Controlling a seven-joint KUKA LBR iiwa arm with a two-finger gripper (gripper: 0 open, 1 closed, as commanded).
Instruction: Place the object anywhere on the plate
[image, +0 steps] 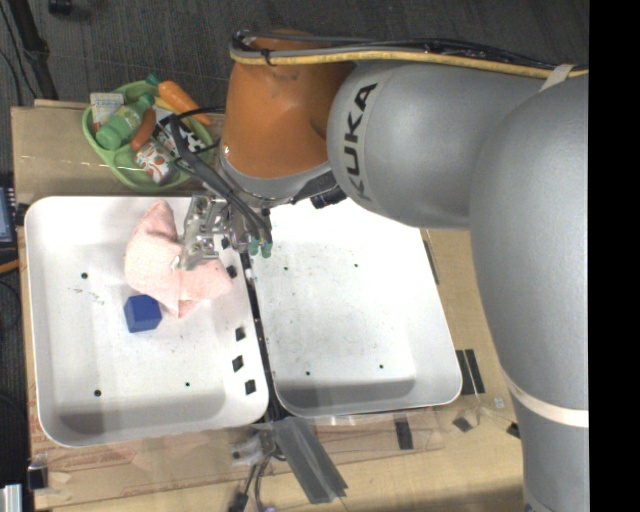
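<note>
A small blue block (143, 313) lies in the left bin (60, 350), against the lower left edge of a pale pink plate-like thing (158, 258) whose outline looks crumpled. My gripper (203, 245) hangs over the right side of that pink thing, close to the wall between the two bins, and hides part of it. The blue block sits apart from the gripper, down and to its left. Nothing can be seen held in the gripper.
A green bowl (105, 150) of toy food stands on the bench behind the left bin. The right bin (360, 330) lies under the arm's wrist. The big grey arm (480, 150) covers the right side of the view.
</note>
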